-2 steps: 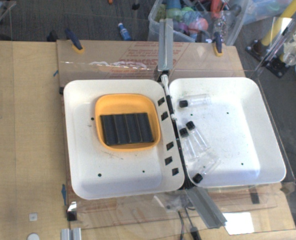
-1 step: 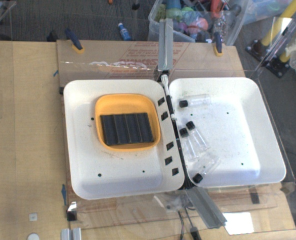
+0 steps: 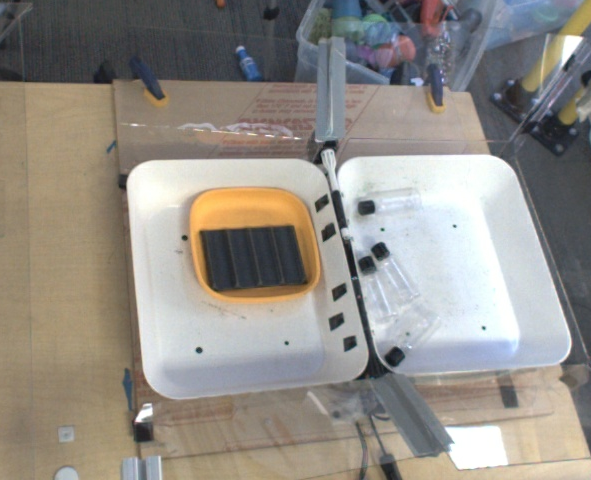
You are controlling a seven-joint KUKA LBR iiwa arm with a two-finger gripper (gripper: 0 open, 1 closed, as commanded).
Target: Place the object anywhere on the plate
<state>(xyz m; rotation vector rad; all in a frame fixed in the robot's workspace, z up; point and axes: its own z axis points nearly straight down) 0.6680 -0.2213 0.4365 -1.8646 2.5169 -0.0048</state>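
— Black ridged block [image 3: 253, 258] is lying flat on the orange plate [image 3: 205, 213], are you seeing that?

— I am. It is sitting in the middle of the plate, with its ridges running away from us and its long side across. The plate's rim is showing all round it.

— And the plate?

— It is resting in the left bin [image 3: 165, 348], towards the far half and nearer the divider than the outer wall.

— What is lying in the right bin [image 3: 475, 268]?

— A few clear vials [image 3: 390, 283] with black caps are lying on their sides along its left part, close to the divider. They are hard to count, since the clear plastic is blending into the white floor. One cap is sitting near the front corner, and the others are lying further back.

— Is anything touching the block?

— Nothing but the plate under it.

— What about the gripper, is it spread or pressed together?

— I cannot tell from where I am standing.

— And round the bins?

— The bench [image 3: 45, 268] is carrying both bins side by side, and a clear tub [image 3: 395, 18] of coloured odds and ends is standing behind them.
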